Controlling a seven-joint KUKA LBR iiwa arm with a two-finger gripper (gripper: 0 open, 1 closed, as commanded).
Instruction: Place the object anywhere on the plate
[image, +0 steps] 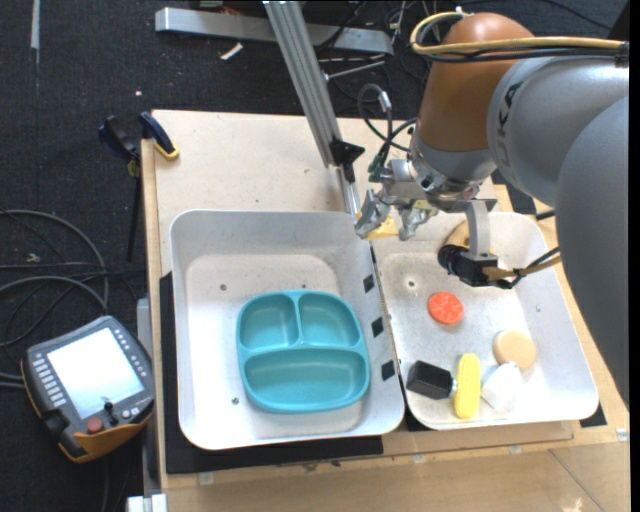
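Teal plate in left bin, gripper apparently empty

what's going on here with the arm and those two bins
A grey KUKA arm reaches in from the right, its gripper hanging over the far edge where the two white bins meet, with nothing seen between its fingers. The teal divided plate sits in the left bin. The right bin holds an orange round piece, a black block, a yellow piece, a white piece and a tan one. Nothing is on the plate yet.
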